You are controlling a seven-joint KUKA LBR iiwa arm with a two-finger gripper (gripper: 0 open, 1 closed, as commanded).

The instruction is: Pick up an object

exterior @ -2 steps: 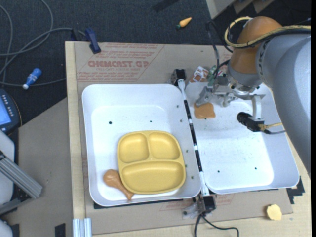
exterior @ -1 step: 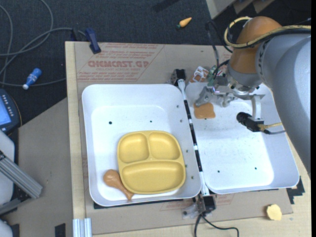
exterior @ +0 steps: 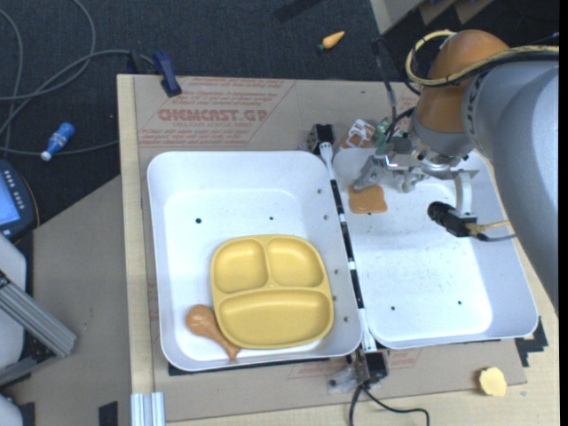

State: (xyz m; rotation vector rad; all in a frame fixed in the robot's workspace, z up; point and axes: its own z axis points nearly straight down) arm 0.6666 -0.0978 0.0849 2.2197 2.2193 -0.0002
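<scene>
The desk (exterior: 222, 114), a tan board printed with red lettering, carries a left bin (exterior: 177, 193) and a right bin (exterior: 444, 300), both white and touching edge to edge. A blue clip (exterior: 165, 72) sits at its far left corner. A small yellow lump (exterior: 492, 381) lies near the right bin's front corner.

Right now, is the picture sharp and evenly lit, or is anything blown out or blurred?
Camera view: even light, soft shadows; the two shallow white plastic bins are bright, near washed out; the yellow three-compartment plate is sharp; the grey arm with orange band, nearest the lens, looks soft.
</scene>
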